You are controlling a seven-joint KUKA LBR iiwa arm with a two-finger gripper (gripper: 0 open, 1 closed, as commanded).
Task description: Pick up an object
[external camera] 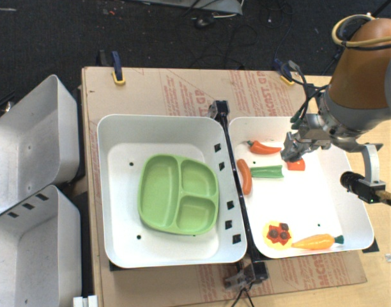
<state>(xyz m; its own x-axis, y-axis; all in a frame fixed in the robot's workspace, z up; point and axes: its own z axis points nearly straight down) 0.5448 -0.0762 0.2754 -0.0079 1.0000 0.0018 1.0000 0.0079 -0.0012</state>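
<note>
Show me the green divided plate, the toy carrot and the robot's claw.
green divided plate point(178, 194), camera view, on the ridge between its compartments.
toy carrot point(315, 241), camera view, on its orange body.
claw point(293, 151), camera view, between its fingertips.

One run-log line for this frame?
gripper low in right bin | beside red piece | grasp unclear | green tray in left bin

green divided plate point(179, 195), white bins point(112, 133), orange carrot point(314, 240), red-orange pepper point(264, 148), green bean point(267, 171), orange arm band point(365, 62).
</note>
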